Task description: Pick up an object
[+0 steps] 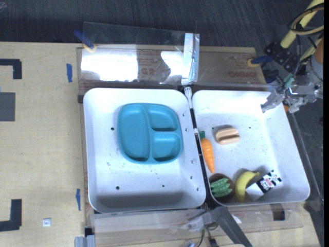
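Observation:
The right bin (288, 138) holds several small objects. A tan toy bun (226, 135) lies near its middle. An orange carrot (207, 154) rests along the bin's left wall. At the front sit a green toy vegetable (221, 186), a yellow banana (245, 182) and a small black-and-white toy (268, 182). My gripper (284, 99) hovers over the bin's far right corner, well apart from all of them, with nothing visibly held.
The left bin (97, 153) bears a blue divided plate (150, 132). A clear upright panel (139, 55) stands behind the bins. Yellow and black cables (298, 27) hang by the arm at the upper right.

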